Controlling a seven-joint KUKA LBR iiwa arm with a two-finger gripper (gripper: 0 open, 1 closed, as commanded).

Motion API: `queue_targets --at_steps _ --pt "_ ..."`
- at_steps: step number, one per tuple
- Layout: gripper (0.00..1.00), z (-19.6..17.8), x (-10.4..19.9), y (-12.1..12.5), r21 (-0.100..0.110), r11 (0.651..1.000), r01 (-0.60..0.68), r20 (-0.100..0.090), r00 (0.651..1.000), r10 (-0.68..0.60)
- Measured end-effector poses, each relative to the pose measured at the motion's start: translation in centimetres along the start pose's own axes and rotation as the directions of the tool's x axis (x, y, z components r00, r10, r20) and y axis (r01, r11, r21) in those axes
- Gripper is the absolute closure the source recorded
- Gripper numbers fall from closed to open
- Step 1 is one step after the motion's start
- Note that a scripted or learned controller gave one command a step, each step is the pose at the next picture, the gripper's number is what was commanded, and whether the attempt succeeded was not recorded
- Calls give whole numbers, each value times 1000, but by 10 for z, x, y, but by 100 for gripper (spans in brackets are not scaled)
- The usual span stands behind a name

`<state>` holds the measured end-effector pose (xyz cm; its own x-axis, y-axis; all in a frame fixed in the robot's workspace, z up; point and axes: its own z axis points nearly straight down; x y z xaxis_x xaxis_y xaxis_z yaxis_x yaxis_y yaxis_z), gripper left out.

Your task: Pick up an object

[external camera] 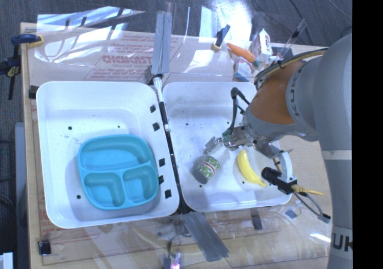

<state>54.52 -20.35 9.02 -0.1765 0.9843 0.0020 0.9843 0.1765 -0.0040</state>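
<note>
bins: 2 (54, 112) (197, 91) | blue tray: 1 (118, 172) | can: 1 (206, 168) | banana: 1 (247, 168)

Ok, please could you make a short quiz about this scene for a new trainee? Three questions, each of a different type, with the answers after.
1. True or false: the blue tray lies in the left bin.
2. Which object lies nearest the gripper? A) can B) blue tray C) orange band
3. Fill in: the yellow object in the right bin is a ____.

Key: 1 true; 2 A; 3 banana.
</note>
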Motion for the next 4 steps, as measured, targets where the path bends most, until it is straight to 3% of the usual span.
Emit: queue_targets --at_steps 1,2,4 --pt "0 0 43 -52 -3 1000 30 1 1000 -30" --pt "0 1 81 -55 -1 999 49 0 999 -49" --pt "0 1 91 -54 0 999 32 0 999 -32"
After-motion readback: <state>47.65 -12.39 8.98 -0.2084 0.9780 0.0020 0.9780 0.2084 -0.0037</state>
